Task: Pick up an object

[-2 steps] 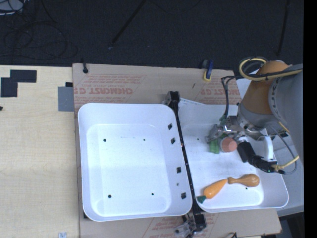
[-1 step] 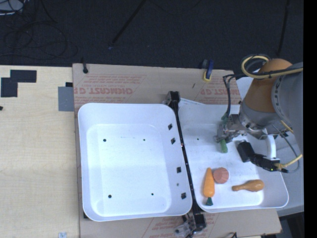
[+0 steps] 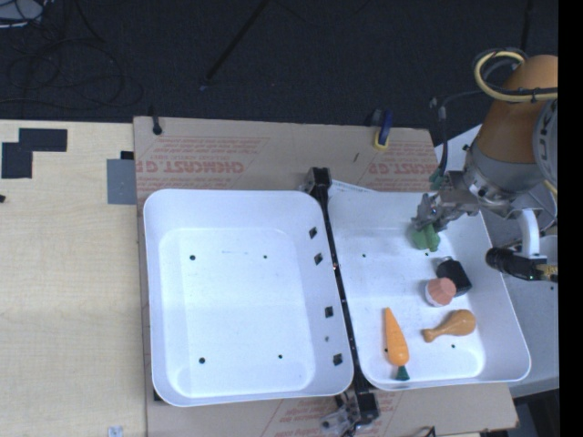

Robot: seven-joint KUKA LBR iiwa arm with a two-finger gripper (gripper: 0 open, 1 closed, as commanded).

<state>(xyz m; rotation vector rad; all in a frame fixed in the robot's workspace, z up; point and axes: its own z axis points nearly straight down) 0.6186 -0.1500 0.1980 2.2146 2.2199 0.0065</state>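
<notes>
A: Gripper [image 3: 428, 218]?
B: Low in the right bin [image 3: 496, 358], at a green object [image 3: 424, 238]; grip cannot be told.
A: Nearby?
B: Black-and-pink piece [image 3: 445, 285], drumstick [image 3: 450, 327], carrot [image 3: 394, 337]. Left bin [image 3: 164, 217] beside.

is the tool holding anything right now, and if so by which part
It cannot be told. The tool sits right over the small green object at the upper side of the right white bin, touching or nearly so, but a hold is not visible.
</notes>
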